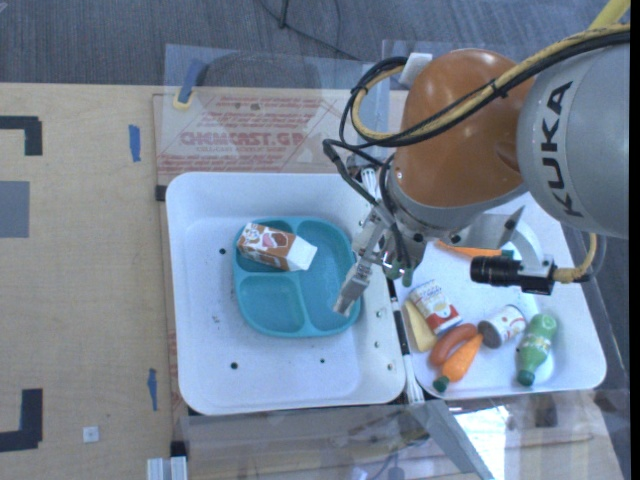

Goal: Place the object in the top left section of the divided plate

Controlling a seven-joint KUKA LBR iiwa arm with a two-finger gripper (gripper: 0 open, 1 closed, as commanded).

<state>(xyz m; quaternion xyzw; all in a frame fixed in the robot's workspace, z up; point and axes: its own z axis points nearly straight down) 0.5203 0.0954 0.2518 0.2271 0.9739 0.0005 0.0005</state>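
Stretching across the frame from the left, a pale wooden counter (80,268) is carrying black corner marks and scraps of blue tape, with grey carpeted floor (120,18) and a loop of dark cable (290,8) showing along the top. Two shallow white bins are sitting side by side: the left bin (200,368) is holding a teal divided plate (300,313), and a small carton (275,247), orange-brown and white with a printed face, is lying tilted in the plate's top left section, its white end pointing toward the right compartment. Just right of it, the fingers (352,290) are hanging over the plate's right rim, apart from the carton and grasping nothing; they appear slightly parted, though the angle is making this hard to judge. Above them the arm's orange band (460,128) and grey casing (590,108) are blocking much of the right bin (590,368). In that bin, a red-and-white packet (437,308), a carrot-like orange piece (455,353), a small round tub (503,324) and a green bottle (535,348) are crowding together near the front; another orange item (470,252) is lying partly hidden under the arm. The lower edge is blurring into reflective plastic.
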